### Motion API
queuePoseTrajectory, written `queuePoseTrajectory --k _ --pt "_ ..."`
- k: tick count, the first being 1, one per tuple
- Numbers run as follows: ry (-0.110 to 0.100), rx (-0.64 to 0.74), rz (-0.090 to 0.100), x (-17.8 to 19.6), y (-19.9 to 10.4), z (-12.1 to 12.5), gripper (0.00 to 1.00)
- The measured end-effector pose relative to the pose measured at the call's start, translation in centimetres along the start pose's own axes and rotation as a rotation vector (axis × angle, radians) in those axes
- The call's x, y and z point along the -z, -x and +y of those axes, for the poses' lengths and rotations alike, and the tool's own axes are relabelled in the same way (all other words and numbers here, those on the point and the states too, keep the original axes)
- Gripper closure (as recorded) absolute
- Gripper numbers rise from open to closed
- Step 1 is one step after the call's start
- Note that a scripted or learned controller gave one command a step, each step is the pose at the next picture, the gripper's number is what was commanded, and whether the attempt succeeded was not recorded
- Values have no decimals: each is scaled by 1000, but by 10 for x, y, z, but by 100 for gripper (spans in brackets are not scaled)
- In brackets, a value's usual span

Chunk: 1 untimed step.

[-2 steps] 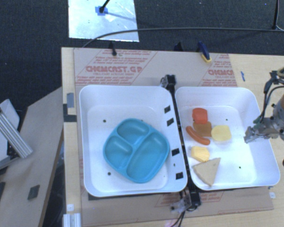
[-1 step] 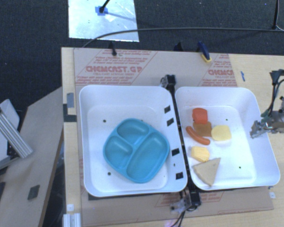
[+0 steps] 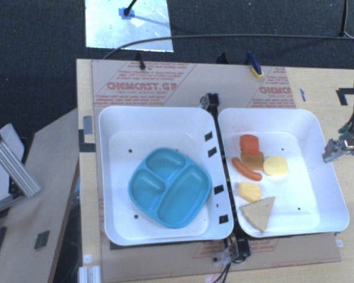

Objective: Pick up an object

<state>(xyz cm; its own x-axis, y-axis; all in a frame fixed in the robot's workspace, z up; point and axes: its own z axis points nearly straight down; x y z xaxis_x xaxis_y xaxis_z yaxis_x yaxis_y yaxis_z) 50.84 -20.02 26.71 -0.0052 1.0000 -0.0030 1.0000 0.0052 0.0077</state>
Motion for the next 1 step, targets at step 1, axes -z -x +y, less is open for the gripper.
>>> queuePoseTrajectory --k 1 --pt "-6 6 5 -4 -63 2 100"
